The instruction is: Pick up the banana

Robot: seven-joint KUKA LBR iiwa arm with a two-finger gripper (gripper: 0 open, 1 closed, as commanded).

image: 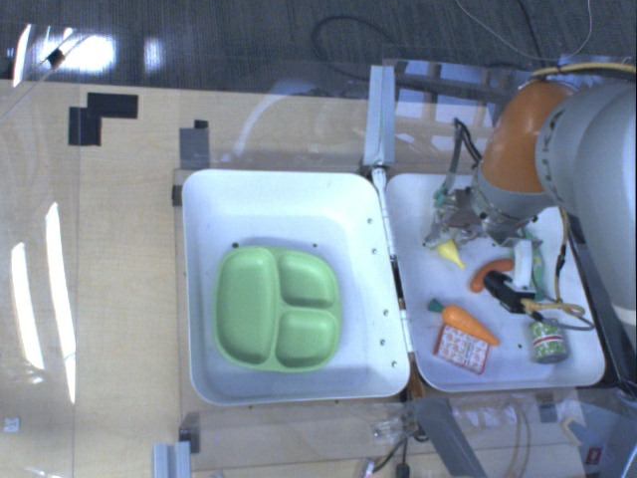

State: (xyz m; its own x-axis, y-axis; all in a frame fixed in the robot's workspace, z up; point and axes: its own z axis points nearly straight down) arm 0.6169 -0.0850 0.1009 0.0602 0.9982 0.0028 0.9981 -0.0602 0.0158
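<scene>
The tool (450, 229) (grip state cannot be told) is being held directly above the banana (453, 254), near the right bin (418, 297) far edge.

The setting is a robotics laboratory workcell. A light wooden bench (109, 297) carries two shallow white bins (284, 192) mounted side by side at the centre and right of the frame, divided by a metal bracket (379, 118). Black marker patches (100, 116) sit at upper left. Loose cables (518, 23) run over dark carpet (249, 13) along the top.
</scene>
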